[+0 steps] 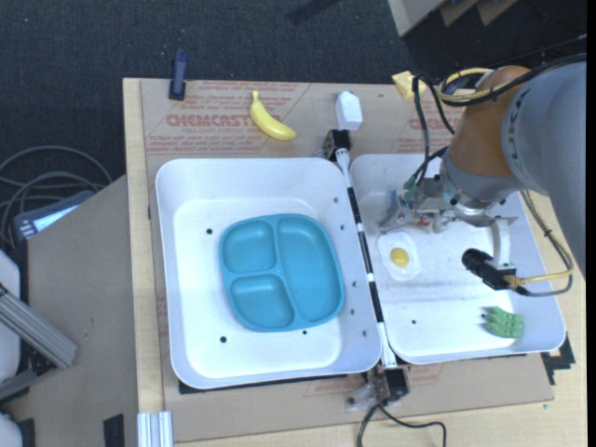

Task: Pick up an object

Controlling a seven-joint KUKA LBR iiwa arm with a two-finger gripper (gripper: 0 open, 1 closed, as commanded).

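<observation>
Observed condition, overhead slanted view.

1. The table (233,130) carries two shallow white bins set side by side and touching along their inner rims.
2. The left bin (186,250) holds one blue divided plate (279,270) with three compartments, lying flat near the bin's middle.
3. The right bin (447,329) holds two loose items. A toy fried egg (400,259), white with a yellow yolk, lies near the bin's left wall. A small green toy (504,323), type not determinable, lies near the bin's lower right corner, well apart from the egg.
4. The arm (503,138) reaches in from the right, over the upper part of the right bin. The pincer (407,210) is low in that bin, just above the egg in the view and apart from it. Whether the pincer is spread or pressed together cannot be told. Nothing is seen held in it.
5. On the table beyond the bins: a toy banana (269,119) above the left bin, a small white item (349,108) near the bins' joint, and a dark blue item (178,73) at the far edge.
</observation>
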